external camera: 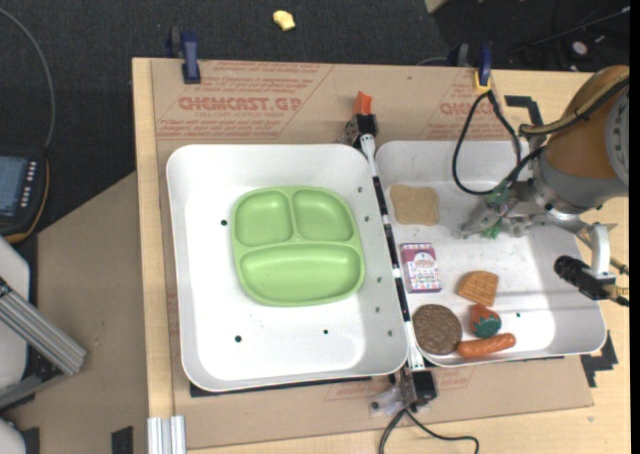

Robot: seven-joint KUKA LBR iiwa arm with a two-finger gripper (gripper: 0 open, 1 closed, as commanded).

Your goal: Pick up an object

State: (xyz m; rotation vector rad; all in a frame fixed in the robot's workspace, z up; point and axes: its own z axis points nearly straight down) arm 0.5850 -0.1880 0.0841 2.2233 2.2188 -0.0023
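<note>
While the end effector (492, 222) hovers low in the right bin (470, 157), finger state unclear, the toy sausage (487, 345) lies near the front wall, long axis left-right, beside a brown disc (437, 329).

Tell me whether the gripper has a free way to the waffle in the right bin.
Probably yes. The gripper hangs over the right bin, and the waffle lies uncovered just below it in the view, with bare bin floor between them.
</note>
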